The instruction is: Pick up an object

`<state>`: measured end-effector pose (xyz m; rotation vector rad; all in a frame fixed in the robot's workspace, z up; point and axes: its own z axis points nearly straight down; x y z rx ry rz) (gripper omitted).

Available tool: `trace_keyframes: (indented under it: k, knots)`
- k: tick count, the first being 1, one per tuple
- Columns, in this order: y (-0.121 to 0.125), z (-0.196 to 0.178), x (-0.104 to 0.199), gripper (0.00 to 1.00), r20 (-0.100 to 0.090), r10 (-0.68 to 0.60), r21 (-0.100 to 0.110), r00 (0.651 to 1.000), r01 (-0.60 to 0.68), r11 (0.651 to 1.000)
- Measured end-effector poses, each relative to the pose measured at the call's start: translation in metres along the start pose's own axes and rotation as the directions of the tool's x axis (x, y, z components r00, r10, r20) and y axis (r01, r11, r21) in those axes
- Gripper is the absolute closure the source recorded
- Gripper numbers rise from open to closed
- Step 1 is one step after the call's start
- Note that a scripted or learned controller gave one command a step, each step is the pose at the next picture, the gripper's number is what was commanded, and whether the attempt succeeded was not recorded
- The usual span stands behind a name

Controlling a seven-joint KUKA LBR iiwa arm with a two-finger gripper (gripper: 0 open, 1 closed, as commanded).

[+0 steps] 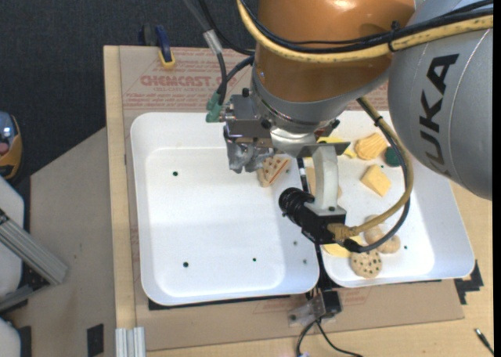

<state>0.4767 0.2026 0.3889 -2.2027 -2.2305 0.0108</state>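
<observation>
— Two white bins sit on the bench [117,191]. What's nearest?

— A round cookie [365,263] in the right bin [446,257]. Yellow cheese pieces [376,182] lie farther back.

— And the gripper [258,161]?

— It hangs low by the wall between the bins, right by a waffle-like cookie [274,169] — maybe its pick. I cannot tell how its grip stands.

— The left bin [156,214]?

— Just white floor.

A brown cardboard sheet [188,77] with red lettering lies under the bins on the bench. A blue and yellow clamp [163,44] grips its far edge. Dark carpet [70,3] lies beyond the bench, and grey metal bars [27,250] cross the near left corner of the view.
</observation>
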Motion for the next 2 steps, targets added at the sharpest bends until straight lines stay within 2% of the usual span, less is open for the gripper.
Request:
trace_keyframes:
  k: [1,2]
  knots:
    - [0.002,-0.021,-0.096,1.0,0.002,0.022,-0.012,1.0,-0.022,1.0]
    - [0.0,-0.155,-0.126,1.0,-0.003,0.017,-0.028,1.0,-0.017,0.999]
